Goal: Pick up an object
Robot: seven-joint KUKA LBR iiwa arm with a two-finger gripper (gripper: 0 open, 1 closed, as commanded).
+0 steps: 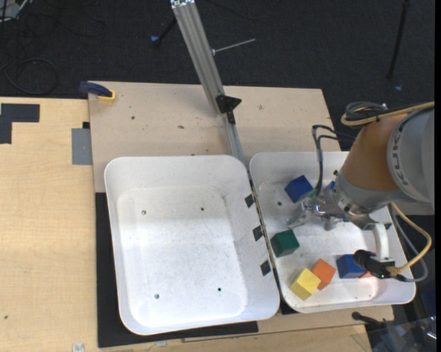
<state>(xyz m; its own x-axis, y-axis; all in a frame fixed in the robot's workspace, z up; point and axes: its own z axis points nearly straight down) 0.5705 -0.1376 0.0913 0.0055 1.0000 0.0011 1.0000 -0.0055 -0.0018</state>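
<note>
The right bin holds several small blocks. A blue cube lies toward its back. A dark green cube sits by the divider. An orange block touches a yellow block near the front. Another blue block lies at the front right. My gripper hangs low over the middle of this bin, just right of and below the back blue cube and above the green cube. I see no block in it.
The left bin lies beside the right one, with black clips along the shared edge. A slanted aluminium post rises behind the bins. Cables hang from the wrist over the right bin's front corner.
</note>
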